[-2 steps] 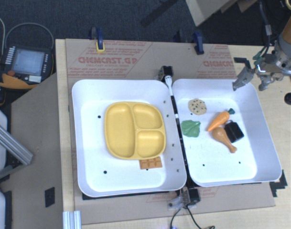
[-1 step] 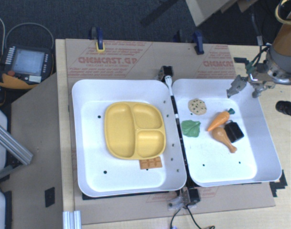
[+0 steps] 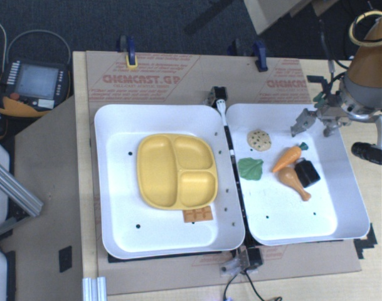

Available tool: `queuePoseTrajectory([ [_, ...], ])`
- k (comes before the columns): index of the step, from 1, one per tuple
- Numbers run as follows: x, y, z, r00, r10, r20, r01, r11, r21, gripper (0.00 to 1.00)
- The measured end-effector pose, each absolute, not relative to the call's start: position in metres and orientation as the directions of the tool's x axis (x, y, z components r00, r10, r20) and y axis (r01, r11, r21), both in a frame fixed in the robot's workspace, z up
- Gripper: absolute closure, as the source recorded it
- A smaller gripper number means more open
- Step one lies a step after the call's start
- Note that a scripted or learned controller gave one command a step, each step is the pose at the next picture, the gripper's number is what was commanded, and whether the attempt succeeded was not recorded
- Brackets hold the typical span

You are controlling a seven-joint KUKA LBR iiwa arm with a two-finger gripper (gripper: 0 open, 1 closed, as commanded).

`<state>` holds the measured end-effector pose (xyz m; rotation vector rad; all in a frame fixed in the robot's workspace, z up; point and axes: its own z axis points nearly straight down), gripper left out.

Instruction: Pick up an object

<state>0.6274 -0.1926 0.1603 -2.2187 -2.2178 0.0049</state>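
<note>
In the right bin lie a chocolate-chip cookie, a green lettuce leaf, an orange carrot, a tan chicken drumstick and a small black block. My gripper hangs over the bin's far right part, above and to the right of the carrot, apart from every object. Its fingers are spread, with nothing between them.
The left bin holds a yellow divided plate and a small brown waffle piece at the plate's near edge. A black divider rail runs between the bins. The arm's grey and orange wrist sits at the right.
</note>
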Motion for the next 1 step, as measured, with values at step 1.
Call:
queuePoseTrajectory([
  [1,0.6251,-0.1838,0.1004,-0.001,1.000,0.002,1.000,0.001,-0.007,0.00],
])
